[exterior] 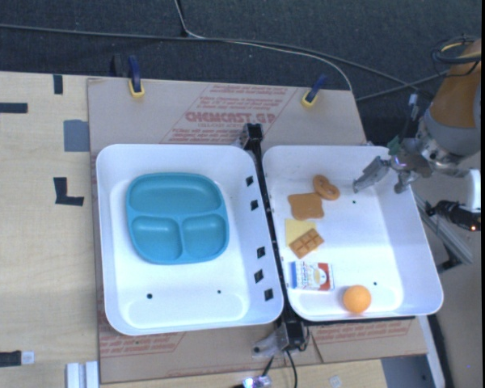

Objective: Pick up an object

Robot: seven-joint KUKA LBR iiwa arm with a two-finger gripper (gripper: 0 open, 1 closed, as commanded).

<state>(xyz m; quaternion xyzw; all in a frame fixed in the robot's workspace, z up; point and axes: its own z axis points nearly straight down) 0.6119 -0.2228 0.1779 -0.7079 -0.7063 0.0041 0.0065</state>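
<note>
2 shallow white bins sit side by side on the table. Gripper (378,175), spread and holding nothing, hovers over the right white bin (404,241). Nearest is a small brown pretzel-shaped toy (326,188); best descend straight, straddling it, clear of the orange toast-shaped piece (305,206).

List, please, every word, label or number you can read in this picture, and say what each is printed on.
"CHEMCAST GP": red print on the brown cardboard sheet under the bins, repeated fainter across it; the smaller print around it is too blurred to read.
Small red, white and blue carton in the right bin: it has print, too small to read.
</note>
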